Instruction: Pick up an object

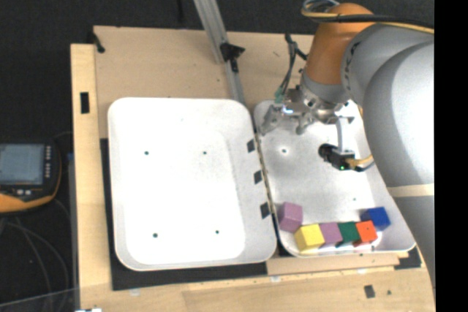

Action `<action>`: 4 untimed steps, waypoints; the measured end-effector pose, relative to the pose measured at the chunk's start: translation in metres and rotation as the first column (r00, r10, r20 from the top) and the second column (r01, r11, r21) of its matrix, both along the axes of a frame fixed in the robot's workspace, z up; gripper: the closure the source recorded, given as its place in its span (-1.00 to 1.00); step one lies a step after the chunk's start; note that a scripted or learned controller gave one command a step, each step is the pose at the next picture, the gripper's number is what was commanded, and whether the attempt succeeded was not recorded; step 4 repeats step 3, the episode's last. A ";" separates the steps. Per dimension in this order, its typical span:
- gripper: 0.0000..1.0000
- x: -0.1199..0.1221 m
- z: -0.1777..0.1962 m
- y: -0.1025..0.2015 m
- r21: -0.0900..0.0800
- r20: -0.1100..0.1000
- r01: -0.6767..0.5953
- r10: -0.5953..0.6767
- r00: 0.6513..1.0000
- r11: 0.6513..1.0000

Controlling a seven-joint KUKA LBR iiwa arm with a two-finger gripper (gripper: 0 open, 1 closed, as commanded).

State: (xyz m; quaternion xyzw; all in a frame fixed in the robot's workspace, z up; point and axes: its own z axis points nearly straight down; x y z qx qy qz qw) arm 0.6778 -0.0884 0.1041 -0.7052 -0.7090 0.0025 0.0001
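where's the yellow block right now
The yellow block lies in the right bin, at its near edge, just below a purple block and left of another purple block.

Even, fairly bright overhead light, slightly soft focus, white bins (179, 179) nearly overexposed, faint shadows.

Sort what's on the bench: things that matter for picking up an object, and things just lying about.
For the job:
- gripper, over the far end of the right bin
- purple block
- yellow block
- blue block
- orange block
- green block

Just lying about:
- left bin
- metal rail
- handheld pendant, off the bench
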 end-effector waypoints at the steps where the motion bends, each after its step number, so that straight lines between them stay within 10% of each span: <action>1: 1.00 0.002 0.016 -0.003 0.000 0.008 0.004 -0.004 1.000 1.000; 2: 1.00 -0.046 0.099 0.050 0.005 0.011 -0.001 0.001 1.000 1.000; 3: 1.00 -0.065 0.094 0.116 0.006 0.003 -0.003 0.003 1.000 1.000; 4: 1.00 -0.065 0.094 0.116 0.006 0.003 -0.003 0.003 1.000 1.000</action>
